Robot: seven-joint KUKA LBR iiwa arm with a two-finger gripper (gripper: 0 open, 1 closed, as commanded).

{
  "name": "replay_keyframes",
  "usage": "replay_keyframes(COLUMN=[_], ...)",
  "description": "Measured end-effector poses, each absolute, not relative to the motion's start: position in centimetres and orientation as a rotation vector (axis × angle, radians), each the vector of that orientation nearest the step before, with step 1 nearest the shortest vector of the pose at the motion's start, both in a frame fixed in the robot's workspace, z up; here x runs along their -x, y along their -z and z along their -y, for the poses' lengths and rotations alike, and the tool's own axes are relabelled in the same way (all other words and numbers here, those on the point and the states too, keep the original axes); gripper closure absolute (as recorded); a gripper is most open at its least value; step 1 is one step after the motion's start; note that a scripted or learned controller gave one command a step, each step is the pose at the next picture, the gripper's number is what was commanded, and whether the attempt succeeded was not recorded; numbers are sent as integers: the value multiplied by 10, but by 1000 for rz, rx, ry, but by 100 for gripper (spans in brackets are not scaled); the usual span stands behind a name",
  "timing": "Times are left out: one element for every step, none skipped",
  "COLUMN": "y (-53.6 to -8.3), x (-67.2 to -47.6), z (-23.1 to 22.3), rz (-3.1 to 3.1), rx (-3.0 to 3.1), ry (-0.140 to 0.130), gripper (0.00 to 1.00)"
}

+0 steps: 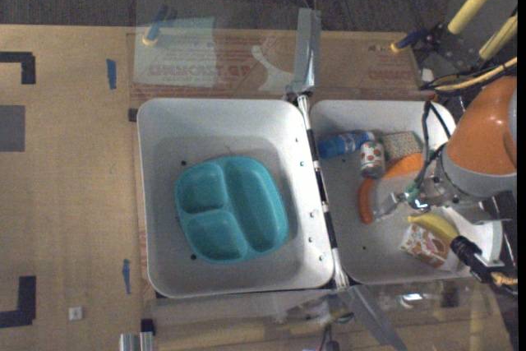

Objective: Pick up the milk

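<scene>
The milk [421,246] is a small white carton with a colourful print. It lies tilted near the front right corner of the right bin [353,263], with a yellow banana [436,223] resting along its upper edge. My gripper [399,201] hangs over the middle of the right bin, up and to the left of the carton and just right of an orange carrot-like piece [366,200]. There is a gap between the gripper and the carton. The grey wrist and orange band [485,136] cover the right side of the bin.
The right bin also holds a blue bottle [341,145], a small printed can [372,159], a speckled sponge-like block [403,145] and an orange fruit [403,170]. A teal divided plate [233,207] lies in the left bin [156,127]. Cables and yellow rods are at the upper right.
</scene>
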State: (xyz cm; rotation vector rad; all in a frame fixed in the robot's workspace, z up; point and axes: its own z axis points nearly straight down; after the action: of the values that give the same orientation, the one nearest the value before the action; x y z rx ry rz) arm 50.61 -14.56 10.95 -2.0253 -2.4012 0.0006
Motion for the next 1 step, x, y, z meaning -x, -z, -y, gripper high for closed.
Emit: replay_keyframes(y=[-89], x=[-483], z=[153], rz=[2826], rx=[1393], ry=[7], gripper=[0])
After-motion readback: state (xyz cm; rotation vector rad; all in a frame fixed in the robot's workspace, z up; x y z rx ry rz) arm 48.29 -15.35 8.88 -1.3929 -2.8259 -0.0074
